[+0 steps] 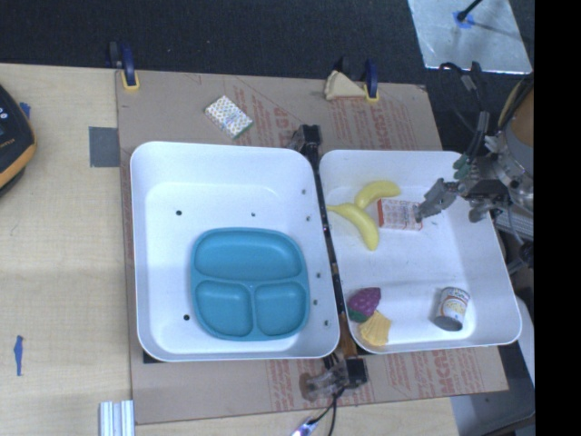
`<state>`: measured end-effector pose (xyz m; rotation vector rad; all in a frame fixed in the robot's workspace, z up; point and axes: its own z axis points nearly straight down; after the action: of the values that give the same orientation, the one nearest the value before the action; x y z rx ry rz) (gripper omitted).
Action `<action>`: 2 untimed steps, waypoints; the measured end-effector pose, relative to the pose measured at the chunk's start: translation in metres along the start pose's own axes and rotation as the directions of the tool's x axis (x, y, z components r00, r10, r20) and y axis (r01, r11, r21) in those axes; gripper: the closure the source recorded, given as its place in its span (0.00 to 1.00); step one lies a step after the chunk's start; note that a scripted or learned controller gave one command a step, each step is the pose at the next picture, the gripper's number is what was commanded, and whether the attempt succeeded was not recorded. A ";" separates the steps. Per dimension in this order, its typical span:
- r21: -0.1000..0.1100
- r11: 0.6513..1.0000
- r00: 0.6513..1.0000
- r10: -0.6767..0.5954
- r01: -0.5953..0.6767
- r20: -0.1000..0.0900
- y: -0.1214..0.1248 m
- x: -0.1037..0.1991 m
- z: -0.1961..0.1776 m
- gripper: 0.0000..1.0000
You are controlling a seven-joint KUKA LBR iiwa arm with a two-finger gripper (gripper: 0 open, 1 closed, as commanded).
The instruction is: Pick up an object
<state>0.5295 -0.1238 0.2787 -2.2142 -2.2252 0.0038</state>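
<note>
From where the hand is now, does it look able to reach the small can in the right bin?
Probably yes. The hand sits over the far side of the right bin, by the small packet. The can lies near the front corner with bare floor around it, so nothing seems to block the way down to it.

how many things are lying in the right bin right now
5. Bananas near the far left, a small packet beside them by the gripper, a purple fruit and yellow piece at the near left, a can near right. Nothing looks hidden.
</note>
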 end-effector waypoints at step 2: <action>0.001 1.000 1.000 0.001 -0.001 0.001 0.073 0.018 0.154 0.00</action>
<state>0.6021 -0.1056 0.1248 -2.2152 -2.2243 0.0068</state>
